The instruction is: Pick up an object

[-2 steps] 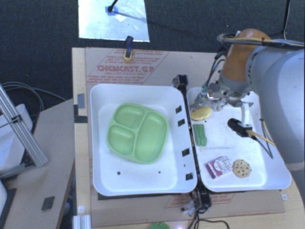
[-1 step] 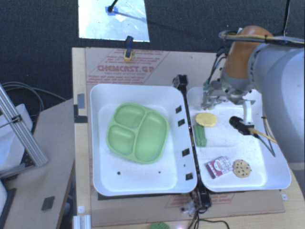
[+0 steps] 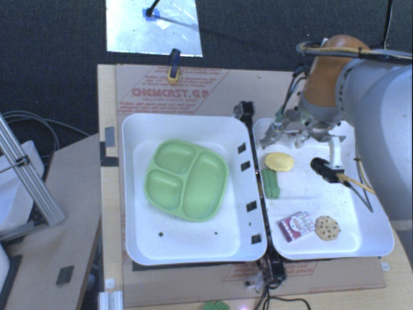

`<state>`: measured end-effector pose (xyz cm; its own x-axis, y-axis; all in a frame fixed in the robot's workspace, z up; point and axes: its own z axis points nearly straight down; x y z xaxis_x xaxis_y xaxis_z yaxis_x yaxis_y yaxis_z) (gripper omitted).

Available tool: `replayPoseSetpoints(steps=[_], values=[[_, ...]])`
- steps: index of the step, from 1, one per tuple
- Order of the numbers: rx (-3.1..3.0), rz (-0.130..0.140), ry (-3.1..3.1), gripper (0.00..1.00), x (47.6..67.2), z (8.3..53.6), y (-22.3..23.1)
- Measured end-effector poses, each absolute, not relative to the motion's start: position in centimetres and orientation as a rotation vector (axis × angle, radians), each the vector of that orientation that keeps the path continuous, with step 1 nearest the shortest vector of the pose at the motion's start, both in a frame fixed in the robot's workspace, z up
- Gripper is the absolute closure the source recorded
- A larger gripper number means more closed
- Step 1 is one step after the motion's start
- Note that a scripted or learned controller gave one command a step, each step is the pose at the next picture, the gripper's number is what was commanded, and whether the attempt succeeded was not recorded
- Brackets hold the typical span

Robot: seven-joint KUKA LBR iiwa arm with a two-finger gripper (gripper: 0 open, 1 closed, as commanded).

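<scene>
Two bins (image 3: 129, 192), one green plate (image 3: 186, 179), one cookie (image 3: 327, 227), one packet (image 3: 296, 225)

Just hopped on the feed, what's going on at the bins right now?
The arm reaches in from the right, with its gripper at the back of the right bin, just behind a yellow item. No item looks lifted yet. A green piece, a red-and-white packet and a cookie also lie in that bin. The left bin holds a green divided plate.
</scene>
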<state>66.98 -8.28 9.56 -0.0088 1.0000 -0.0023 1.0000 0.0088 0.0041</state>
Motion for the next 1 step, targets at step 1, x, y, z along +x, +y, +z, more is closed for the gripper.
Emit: replayPoseSetpoints(steps=[1], values=[[2.219,0.007,2.213,0.00,60.73,20.29,-11.63]])
